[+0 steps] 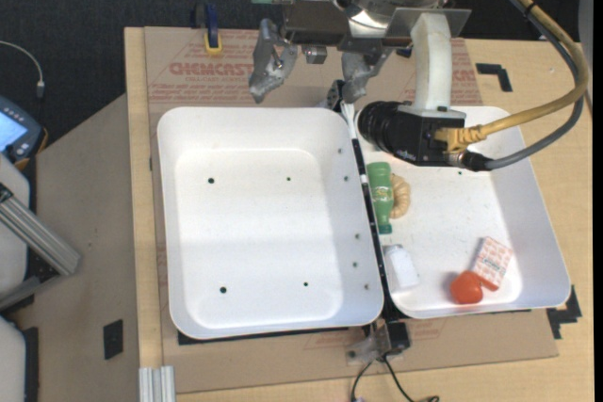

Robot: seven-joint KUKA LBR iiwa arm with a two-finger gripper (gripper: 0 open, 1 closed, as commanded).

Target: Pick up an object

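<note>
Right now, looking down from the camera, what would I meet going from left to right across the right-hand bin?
Green bottle → tan curled item beside it → white packet → red ball → pink-and-white box. The first three lie close together in the right-hand bin, so their order is tight.

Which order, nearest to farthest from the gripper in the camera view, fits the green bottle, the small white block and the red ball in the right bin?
Measured from the gripper above the bins' far edge:
1. Green bottle, by the divider, upper part of the right bin.
2. Small white block, lower along the divider.
3. Red ball, near the right bin's front edge, beside a patterned packet.
</note>
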